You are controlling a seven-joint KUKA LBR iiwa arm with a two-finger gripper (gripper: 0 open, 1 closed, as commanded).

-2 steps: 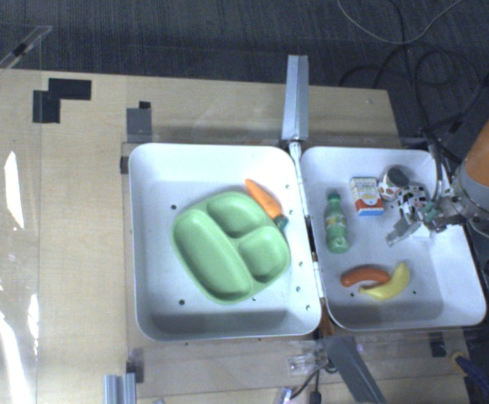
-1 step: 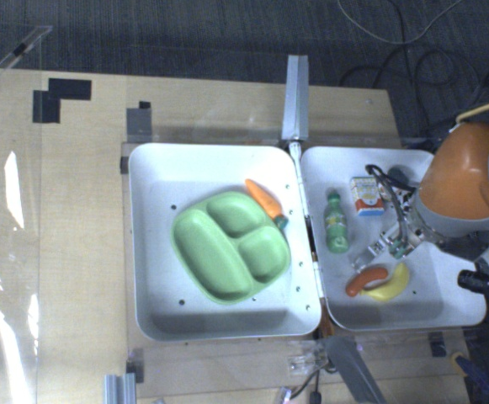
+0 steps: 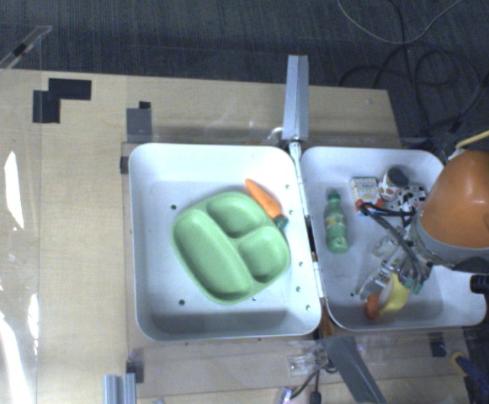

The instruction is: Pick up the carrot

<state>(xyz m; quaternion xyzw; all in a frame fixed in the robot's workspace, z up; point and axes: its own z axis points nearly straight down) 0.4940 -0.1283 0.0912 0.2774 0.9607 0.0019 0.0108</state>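
item: carrot [image 3: 263, 198]. lies in the left bin [image 3: 151, 251], at the upper right rim of the green divided plate [image 3: 231, 244], between that plate and the bin's right wall. long axis runs diagonally, from upper left to lower right; the orange end points to the upper left, the dark green stub to the lower right, close to the wall between the bins. open room: bare white floor of the bin above and to the left of the carrot; to the right the wall is near; below, the plate touches or nearly touches it.

item: left bin. shallow, white, rounded corners; the plate fills the middle, with free floor along the left, bottom and top edges.

item: right bin [image 3: 454, 310]. holds a green bottle [image 3: 336, 222] upright in the picture near its left wall, a small cluster of packets [image 3: 379, 189] at the top, and a yellow and orange piece [image 3: 385, 300] at the bottom.

item: arm [image 3: 470, 202]. orange band and grey body come in from the right, over the right bin. gripper [image 3: 393, 269] low over the bin's lower middle, just above the yellow piece, well apart from the carrot; cannot tell whether the fingers are spread or pressed together.

item: worktop [image 3: 50, 225]. pale wood, black tape marks at the upper left, a metal post [image 3: 296, 99] standing behind the bins. dark carpet [image 3: 185, 15] beyond, with cables at the upper right.
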